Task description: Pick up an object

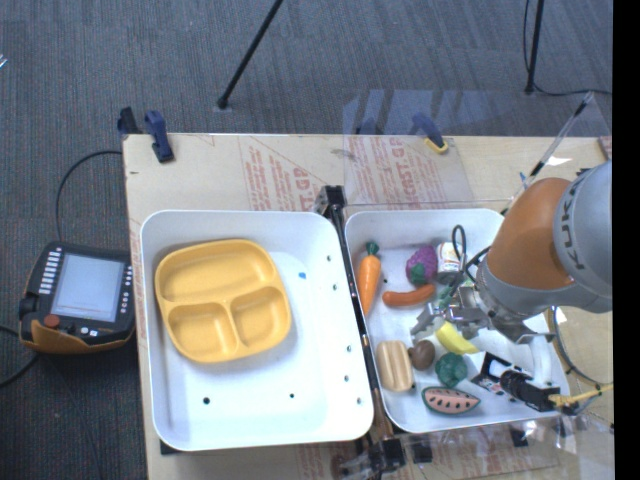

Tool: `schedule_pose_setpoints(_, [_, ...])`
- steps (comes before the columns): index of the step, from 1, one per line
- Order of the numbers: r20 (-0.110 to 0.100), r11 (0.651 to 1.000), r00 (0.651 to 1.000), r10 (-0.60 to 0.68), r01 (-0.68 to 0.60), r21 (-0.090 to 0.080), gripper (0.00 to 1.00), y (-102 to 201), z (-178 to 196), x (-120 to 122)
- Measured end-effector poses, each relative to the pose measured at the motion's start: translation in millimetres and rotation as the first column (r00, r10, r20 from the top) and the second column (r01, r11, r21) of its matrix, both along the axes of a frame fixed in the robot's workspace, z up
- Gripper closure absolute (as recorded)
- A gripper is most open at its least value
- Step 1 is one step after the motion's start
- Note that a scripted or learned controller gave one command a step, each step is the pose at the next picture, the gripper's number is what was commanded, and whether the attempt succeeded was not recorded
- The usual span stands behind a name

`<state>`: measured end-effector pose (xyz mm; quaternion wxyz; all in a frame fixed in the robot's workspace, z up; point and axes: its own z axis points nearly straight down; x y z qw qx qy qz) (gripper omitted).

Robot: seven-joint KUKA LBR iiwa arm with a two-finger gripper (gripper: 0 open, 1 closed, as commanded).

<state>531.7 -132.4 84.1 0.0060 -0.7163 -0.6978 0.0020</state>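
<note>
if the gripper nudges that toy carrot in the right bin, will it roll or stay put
The carrot looks like smooth, rigid toy plastic, so probably light and a little slippery. Its rounded, tapered body would likely roll in a curve. It lies along the right bin wall, which should stop it.

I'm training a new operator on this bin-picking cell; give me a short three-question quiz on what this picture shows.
1. True or false: the yellow divided plate lies in the same bin as the carrot.
2. Which toy lies nearest the front rim of the right bin? A) the purple grapes B) the watermelon slice C) the carrot
3. Fill in: the claw hangs just above the ______ banana.

Key: 1 false, the plate lies in the left bin and the carrot in the right one; 2 B; 3 yellow.
</note>
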Motion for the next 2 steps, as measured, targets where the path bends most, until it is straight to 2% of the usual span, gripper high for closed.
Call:
schedule_pose_setpoints(1, [0.001, 1.000, 1.000, -0.009, 0.009, 0.000, 1.00, -2, 10, 1])
schedule_pose_setpoints(2, [0.017, 1.000, 1.000, -0.021, 0.021, -0.002, 1.00, 66, 107, 35])
